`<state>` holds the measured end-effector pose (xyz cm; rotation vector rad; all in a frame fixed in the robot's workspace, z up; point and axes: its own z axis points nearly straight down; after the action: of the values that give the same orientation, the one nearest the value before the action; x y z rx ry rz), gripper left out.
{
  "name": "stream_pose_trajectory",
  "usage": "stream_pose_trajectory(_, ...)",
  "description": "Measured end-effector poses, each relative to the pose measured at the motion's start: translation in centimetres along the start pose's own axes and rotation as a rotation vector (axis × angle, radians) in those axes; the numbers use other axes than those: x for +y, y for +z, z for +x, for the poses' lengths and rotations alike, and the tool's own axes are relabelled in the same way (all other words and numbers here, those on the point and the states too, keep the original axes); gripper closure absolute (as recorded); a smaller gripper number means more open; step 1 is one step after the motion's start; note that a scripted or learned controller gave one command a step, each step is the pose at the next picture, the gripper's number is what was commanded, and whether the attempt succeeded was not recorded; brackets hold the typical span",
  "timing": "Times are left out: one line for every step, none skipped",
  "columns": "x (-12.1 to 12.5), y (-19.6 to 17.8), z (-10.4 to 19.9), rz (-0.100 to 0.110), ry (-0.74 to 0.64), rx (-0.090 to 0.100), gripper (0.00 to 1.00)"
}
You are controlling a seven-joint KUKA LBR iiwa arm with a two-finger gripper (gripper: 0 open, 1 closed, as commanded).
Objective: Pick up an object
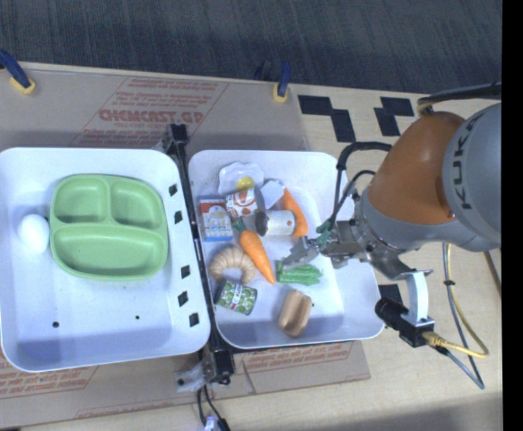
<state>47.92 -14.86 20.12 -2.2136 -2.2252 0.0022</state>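
Gripper is down in the right bin, right at the green pea pod beside the carrot — can't tell its grip; approach step, next it must close squarely and lift

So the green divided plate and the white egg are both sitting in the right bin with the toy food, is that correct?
Not quite: the camera view shows the green divided plate and the white egg in the left bin; the toy food lies in the right bin.
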Motion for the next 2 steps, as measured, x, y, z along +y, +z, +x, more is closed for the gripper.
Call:
stream_pose_trajectory(0.4,10.9,-5.4,-0.001,-0.001,-0.001,0.00)
stream_pose_trajectory(0.5,9.9,-5.4,-0.001,-0.008,-0.003,1.00)
